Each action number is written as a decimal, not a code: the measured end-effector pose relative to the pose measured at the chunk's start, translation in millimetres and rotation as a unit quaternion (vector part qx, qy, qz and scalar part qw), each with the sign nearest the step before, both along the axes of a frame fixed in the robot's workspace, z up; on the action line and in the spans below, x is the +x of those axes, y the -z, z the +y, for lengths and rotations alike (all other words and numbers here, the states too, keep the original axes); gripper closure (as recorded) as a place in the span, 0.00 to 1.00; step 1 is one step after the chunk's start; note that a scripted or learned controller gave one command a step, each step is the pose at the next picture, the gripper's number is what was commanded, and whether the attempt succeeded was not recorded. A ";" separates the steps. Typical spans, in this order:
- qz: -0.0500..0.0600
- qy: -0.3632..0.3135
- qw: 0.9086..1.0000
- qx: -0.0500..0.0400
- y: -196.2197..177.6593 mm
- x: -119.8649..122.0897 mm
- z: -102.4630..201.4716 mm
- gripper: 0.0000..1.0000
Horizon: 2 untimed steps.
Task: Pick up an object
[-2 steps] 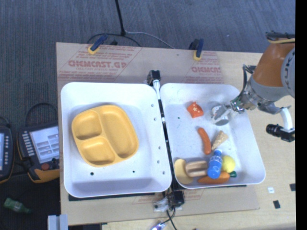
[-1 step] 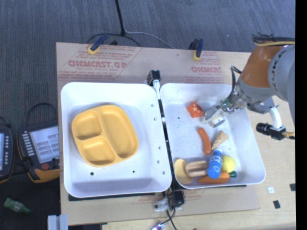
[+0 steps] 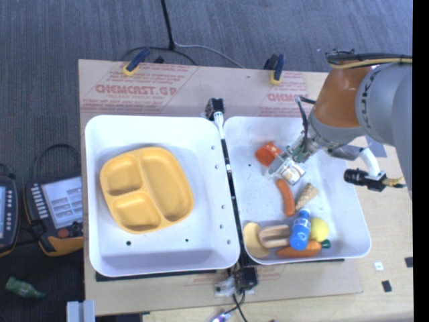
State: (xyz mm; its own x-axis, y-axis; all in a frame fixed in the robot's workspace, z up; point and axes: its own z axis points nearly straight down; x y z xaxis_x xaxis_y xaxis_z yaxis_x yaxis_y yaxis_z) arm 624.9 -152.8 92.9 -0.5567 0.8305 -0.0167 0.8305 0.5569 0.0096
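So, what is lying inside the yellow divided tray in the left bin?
The yellow tray shows three compartments with bare yellow surface and no item in them. What lies beneath the tray in the left bin is covered by it.

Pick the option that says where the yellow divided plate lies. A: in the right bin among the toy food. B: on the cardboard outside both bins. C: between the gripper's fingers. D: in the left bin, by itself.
D: the yellow divided plate lies flat in the left bin, while the toy food, such as the sausage, sits in the right bin.
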 end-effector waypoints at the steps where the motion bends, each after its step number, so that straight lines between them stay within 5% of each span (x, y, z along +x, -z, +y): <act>1: -0.002 0.026 1.000 0.001 -0.5 -21.4 37.0 0.00; 2: -0.006 -0.025 1.000 0.001 -1.1 -73.9 46.4 0.00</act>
